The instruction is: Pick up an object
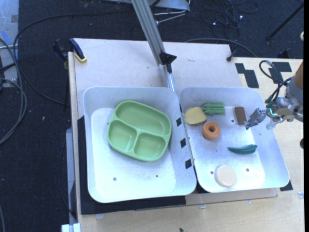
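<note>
Brown and narrow, the small block (239,115) is lying in the right bin (275,151), its long axis running twelve to six o'clock. It is sitting just beside the gripper (258,118), at about nine o'clock from the tips, so the coming move is turning on a short shift that way. Nothing is showing between the fingers; whether they are spread or pressed together I cannot tell. At about seven o'clock the green pepper (243,149) is lying nearly crosswise.

Black cables (34,28) sprawl over dark floor (a metal pole (149,25) crosses above).
</note>
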